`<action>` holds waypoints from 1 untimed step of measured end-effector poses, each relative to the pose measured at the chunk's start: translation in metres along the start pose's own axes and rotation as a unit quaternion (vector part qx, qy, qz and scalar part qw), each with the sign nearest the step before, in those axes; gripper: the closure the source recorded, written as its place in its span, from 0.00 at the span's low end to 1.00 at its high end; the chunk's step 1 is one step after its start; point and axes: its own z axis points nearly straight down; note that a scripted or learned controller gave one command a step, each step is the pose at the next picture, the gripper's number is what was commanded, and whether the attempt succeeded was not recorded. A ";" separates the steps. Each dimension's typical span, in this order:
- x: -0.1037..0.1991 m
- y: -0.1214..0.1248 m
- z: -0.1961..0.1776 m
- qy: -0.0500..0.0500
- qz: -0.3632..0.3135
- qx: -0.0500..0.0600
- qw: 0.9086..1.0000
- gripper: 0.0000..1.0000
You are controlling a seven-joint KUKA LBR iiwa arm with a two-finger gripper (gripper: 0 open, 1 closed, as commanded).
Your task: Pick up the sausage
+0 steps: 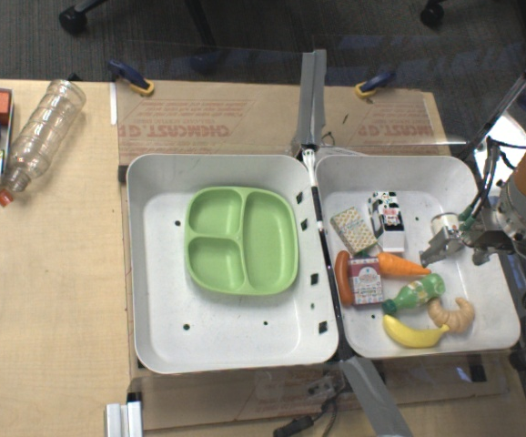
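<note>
The sausage [343, 279], a short red-brown link, lies along the left wall of the right bin [490, 335]. It is pressed against a small pink box [366, 282]. My gripper [455, 251] hovers over the right half of that bin, well to the right of the sausage and above the carrot [402, 265]. Its fingers stand open with nothing between them.
The right bin also holds a banana [414, 333], a green squeeze bottle [416, 292], a tan pastry [453, 313], a cracker pack [354, 229] and a small carton [387, 213]. A green divided plate [242, 240] sits in the left bin [154, 335]. A plastic bottle [41, 135] lies on the bench at left.
</note>
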 end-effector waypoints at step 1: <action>-0.071 0.018 0.128 0.004 0.048 -0.001 0.999 0.00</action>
